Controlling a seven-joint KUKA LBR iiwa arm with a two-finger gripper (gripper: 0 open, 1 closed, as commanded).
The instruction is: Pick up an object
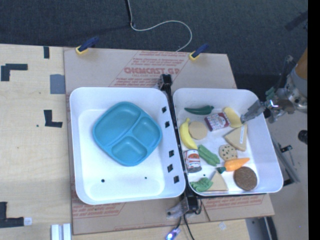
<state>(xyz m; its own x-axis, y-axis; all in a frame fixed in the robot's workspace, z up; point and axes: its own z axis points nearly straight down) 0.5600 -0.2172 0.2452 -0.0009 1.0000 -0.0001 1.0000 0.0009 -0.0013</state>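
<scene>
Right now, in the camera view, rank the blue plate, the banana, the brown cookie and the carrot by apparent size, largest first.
1. Blue plate, by far the largest.
2. Banana and brown cookie: the banana is longer but thin, the cookie round and wider, so they look about alike.
3. Carrot, smallest.

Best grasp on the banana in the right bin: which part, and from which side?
Likely the banana at mid-length, from straight above, fingers closing across its narrow width. It lies flat, curving along the right bin's left wall, with the round tan piece against its right side. That crowds the upper half, so a grip slightly lower looks clearer.
</scene>
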